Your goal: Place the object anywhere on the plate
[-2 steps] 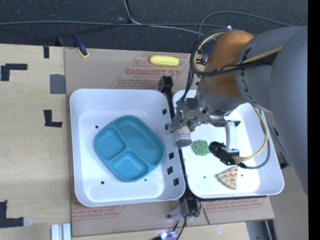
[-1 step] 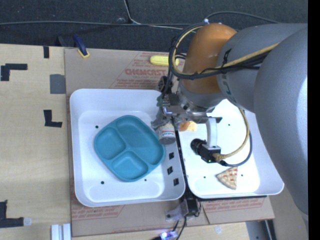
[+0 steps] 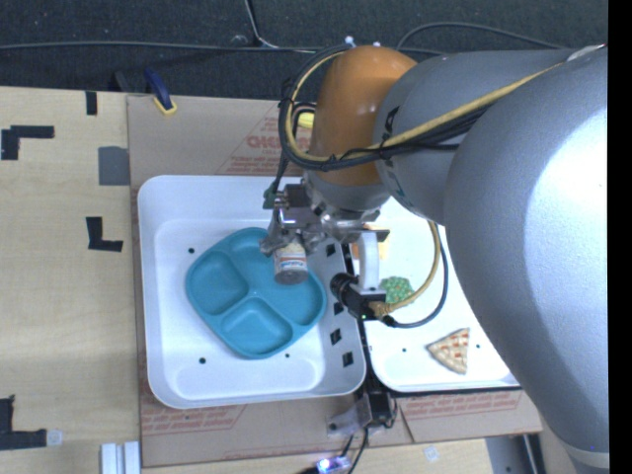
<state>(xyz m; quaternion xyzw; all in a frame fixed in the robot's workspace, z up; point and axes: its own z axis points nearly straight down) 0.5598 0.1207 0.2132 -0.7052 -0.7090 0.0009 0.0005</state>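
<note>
Can [image 3: 290,265], small and cylindrical with a pale label and a grey top, sits directly under the hand [image 3: 288,248], over the upper right part of the plate [image 3: 235,299]. Whether the can rests on the plate or hangs just above it cannot be told from this slanted view. The hand's dark metal parts crowd close around the top of the can, but the fingers are too tangled with the wrist hardware to make out, so how wide the hand stands and whether it grips the can cannot be told.

The plate is blue, with three compartments, and lies in the left bin [image 3: 163,265], tilted so one corner points toward the lower edge of the bin. The can is above the compartment nearest the arm.

The arm [image 3: 513,186] comes in from the right, grey and bulky, with its orange band [image 3: 355,102] above the wrist and yellow and black cables looping around it.

In the right bin [image 3: 415,368] lie a green lumpy piece [image 3: 396,289], near the dividing wall, and a pizza slice [image 3: 451,351] toward the lower right. Both bins sit on cardboard on the bench [image 3: 59,294].
</note>
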